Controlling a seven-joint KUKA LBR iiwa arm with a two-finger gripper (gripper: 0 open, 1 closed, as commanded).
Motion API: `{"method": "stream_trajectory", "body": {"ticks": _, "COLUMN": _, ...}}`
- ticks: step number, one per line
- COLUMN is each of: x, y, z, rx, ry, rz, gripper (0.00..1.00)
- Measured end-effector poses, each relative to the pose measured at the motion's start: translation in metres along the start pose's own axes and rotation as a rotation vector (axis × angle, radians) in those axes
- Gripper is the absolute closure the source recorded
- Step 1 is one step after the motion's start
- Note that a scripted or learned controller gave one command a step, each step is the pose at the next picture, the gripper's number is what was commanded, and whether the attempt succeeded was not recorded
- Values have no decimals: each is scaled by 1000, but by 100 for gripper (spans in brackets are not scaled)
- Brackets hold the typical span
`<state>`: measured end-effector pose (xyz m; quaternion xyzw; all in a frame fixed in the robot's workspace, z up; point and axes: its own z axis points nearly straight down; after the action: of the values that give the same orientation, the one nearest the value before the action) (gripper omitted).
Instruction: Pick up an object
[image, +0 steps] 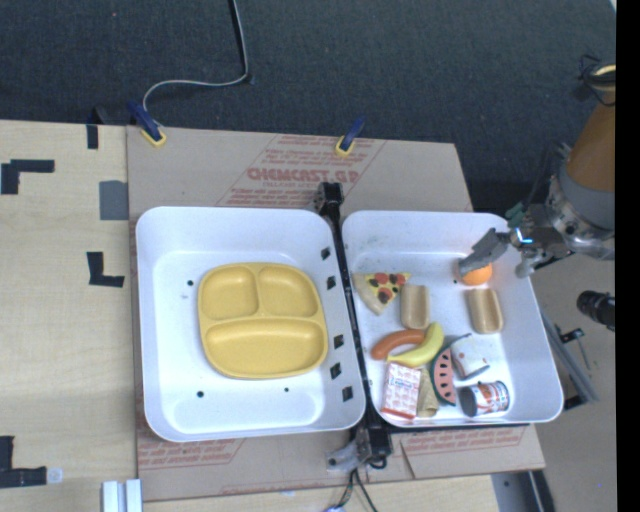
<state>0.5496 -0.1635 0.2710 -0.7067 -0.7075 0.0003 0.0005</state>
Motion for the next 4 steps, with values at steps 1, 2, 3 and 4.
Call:
{"method": "stream_trajectory", "body": {"ticks": 1, "x": -20, "y": -13, "z": 174, "rx": 2, "ry": 1, "rz": 1, "gripper": 0}}
{"method": "stream_trajectory", "body": {"ticks": 2, "x": 15, "y": 51, "z": 184, "rx": -7, "ry": -2, "rz": -1, "gripper": 0}}
{"method": "stream_trajectory", "body": {"ticks": 3, "x": 15, "y": 51, "z": 174, "rx": -8, "ry": -4, "rz": -1, "gripper": 100}}
{"method": "stream_trajectory", "body": {"ticks": 4, "x": 15, "y": 51, "z": 174, "rx": -8, "ry": -4, "rz": -1, "gripper": 0}}
